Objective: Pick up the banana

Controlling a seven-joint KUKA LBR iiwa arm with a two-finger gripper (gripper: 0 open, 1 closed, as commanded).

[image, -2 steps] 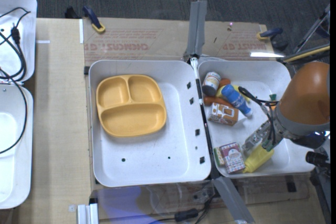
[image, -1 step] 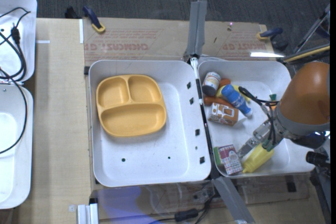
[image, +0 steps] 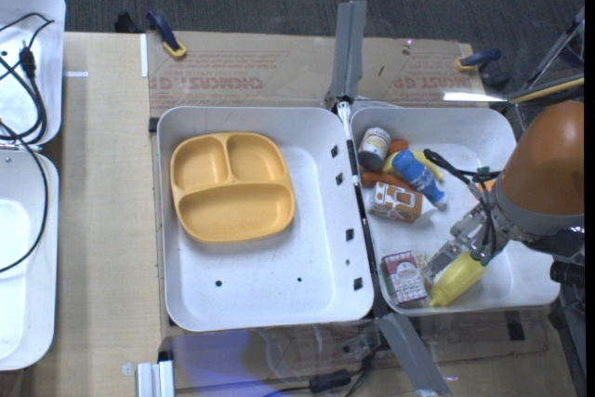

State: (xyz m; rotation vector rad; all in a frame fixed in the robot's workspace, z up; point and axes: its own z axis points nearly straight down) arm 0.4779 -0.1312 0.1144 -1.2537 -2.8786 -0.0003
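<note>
Clearly the grasp step is in hand: the gripper (image: 462, 248) sits low in the right bin (image: 502, 130), right at the upper end of the banana (image: 456, 280), which lies near the bin's front wall beside a small red box (image: 403, 277). Whether the fingers are spread or pinching it I cannot tell. Next comes closing firmly on the fruit and lifting straight up

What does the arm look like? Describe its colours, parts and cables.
The arm has a large rounded orange band above a grey wrist section. Below it sits a metallic grey gripper built of small angular parts. Thin dark cables run near the wrist.
</note>
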